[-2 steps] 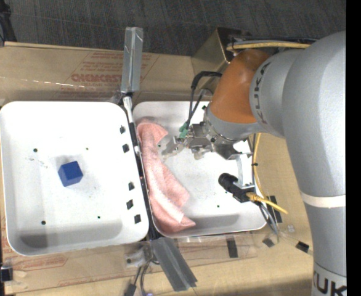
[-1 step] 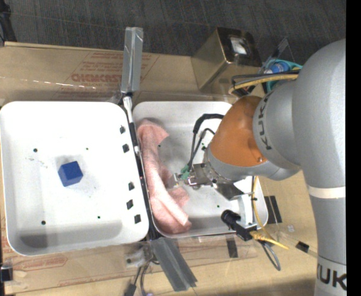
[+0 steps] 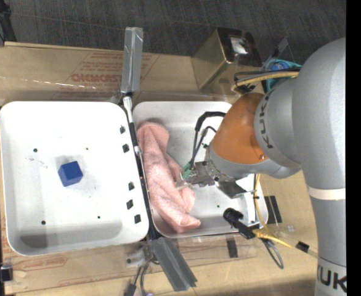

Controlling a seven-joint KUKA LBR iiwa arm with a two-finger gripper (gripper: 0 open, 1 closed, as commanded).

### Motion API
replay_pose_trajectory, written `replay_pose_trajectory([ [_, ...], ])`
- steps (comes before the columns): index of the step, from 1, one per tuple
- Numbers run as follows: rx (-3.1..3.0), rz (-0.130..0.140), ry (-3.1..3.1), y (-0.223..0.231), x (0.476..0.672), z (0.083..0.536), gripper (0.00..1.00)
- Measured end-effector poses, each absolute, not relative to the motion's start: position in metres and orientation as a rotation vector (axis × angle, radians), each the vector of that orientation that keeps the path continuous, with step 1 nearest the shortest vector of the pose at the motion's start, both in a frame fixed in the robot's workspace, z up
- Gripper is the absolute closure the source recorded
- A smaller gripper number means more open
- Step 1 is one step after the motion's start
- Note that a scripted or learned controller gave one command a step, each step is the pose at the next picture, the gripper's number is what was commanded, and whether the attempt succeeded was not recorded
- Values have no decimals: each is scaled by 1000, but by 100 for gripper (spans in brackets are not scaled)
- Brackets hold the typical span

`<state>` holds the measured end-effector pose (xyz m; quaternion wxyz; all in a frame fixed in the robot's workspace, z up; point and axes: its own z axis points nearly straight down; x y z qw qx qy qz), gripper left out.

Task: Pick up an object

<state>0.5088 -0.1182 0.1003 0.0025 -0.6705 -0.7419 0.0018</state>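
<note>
- We see the grey arm (image 3: 304, 116) reach in from the right, its orange band (image 3: 242, 134) bent down over the right bin (image 3: 180, 113).
- The gripper (image 3: 190, 176) sits low, touching the pink towel (image 3: 162, 177) along that bin's left side; we cannot tell its grip state.
- A blue cube (image 3: 71, 172) lies in the left bin (image 3: 20, 122).

bright, even overhead light; white bins (image 3: 20, 165) nearly blown out, soft shadows, focus slightly soft throughout.

pink cloth (image 3: 162, 177), blue cube (image 3: 71, 172), white bins (image 3: 20, 165)
</note>
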Motion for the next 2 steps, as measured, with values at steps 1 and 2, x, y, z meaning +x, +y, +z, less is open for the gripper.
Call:
replay_pose_trajectory([
  [1,-2141,1,-2299,-78,556,249,100],
  [2,-2003,3,-2417,-74,529,202,100],
])
